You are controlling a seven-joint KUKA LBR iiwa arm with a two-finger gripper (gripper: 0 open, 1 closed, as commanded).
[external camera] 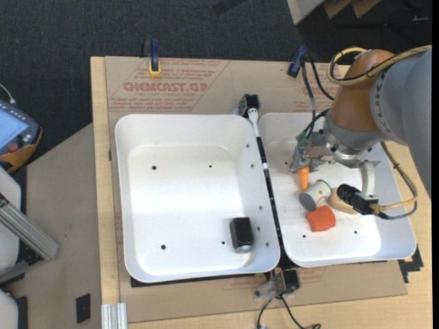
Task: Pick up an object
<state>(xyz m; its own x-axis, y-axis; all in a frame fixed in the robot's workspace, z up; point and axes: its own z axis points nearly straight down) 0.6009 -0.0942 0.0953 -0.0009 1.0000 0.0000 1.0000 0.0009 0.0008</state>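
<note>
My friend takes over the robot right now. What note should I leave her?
Gripper: low in the right bin, right above the orange piece. I cannot tell if it grips it.
Right bin also holds a grey cylinder and a red block.
Left bin: a black block.
Done: gripper placed at the orange piece.
Left: nothing is clearly lifted yet, so grip one thing and raise it.

Two white bins [137, 184]; black block [241, 233], orange cone [304, 179], grey cylinder [308, 201], red-orange lump [320, 218]; tan board [171, 94].
</note>
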